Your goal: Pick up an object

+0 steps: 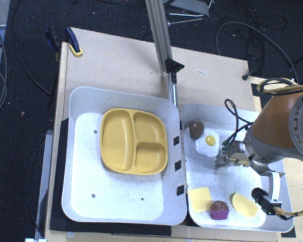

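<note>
- Camera view: your grey arm with the orange band (278, 122) reaches in from the right over the right shallow white bin (279, 226), and its two-finger gripper (224, 161) hangs low above the bin floor.
- You cannot tell from here whether the pincer is apart or together.
- The white fried-egg toy with a yellow yolk (208, 142) lies just left and slightly far of the pincer; the brown round piece (196, 129) sits beyond it.
- Near side: pale yellow square slice (199, 198), purple lump (219, 210), yellow oval piece (244, 205).
- The left bin (73, 190) holds a yellow divided plastic plate (134, 141).
</note>
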Motion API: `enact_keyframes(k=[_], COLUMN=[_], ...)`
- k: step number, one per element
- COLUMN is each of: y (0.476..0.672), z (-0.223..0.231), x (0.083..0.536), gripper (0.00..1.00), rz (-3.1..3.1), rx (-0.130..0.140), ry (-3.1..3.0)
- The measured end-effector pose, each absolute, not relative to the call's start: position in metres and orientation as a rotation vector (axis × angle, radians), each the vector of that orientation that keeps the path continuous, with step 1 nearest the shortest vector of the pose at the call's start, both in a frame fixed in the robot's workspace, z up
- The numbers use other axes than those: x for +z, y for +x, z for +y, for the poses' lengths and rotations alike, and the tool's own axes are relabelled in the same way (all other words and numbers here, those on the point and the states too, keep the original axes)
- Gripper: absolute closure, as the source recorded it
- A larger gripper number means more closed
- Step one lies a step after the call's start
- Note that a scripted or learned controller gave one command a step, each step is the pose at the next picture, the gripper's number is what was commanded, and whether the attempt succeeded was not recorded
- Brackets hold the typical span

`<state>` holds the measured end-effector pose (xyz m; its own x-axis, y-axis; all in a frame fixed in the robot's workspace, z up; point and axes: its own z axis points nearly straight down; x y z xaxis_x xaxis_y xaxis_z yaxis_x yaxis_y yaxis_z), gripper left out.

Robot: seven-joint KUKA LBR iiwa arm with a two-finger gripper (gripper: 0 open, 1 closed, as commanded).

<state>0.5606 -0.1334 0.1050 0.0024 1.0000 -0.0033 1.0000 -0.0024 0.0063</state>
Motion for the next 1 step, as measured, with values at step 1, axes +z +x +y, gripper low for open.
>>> enact_keyframes(k=[1], y=[0.5603], z=[-0.129], x=[0.1481], gripper=[1.0], rz=[2.223], rx=[0.003], ry=[2.217])
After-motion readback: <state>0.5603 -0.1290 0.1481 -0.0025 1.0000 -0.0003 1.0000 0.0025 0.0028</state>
